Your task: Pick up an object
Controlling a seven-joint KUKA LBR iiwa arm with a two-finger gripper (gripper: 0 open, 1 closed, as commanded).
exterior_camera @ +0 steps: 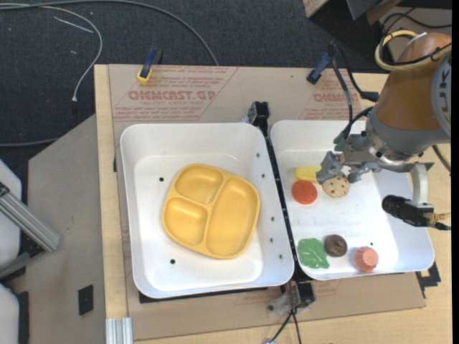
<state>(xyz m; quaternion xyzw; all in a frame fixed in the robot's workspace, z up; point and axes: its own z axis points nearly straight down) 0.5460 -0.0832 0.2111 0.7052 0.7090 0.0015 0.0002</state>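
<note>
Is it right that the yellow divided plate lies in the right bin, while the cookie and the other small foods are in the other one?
Not quite: the camera view shows the yellow divided plate in the left bin. The cookie and small foods are in the right bin.

Two white bins (136,213) sit on a tan table (104,192) printed with red lettering, over dark grey carpet (57,63). In the left bin, a yellow divided plate (211,211). In the right bin: a yellow piece (307,173), an orange-red round (304,193), a tan cookie with dark speckles (335,186), a green leaf shape (313,253), a dark brown ring (335,245) and a pink round (366,258). The arm (412,99) shows orange over grey. Blue clamps (148,64) mark the far edge.
</note>
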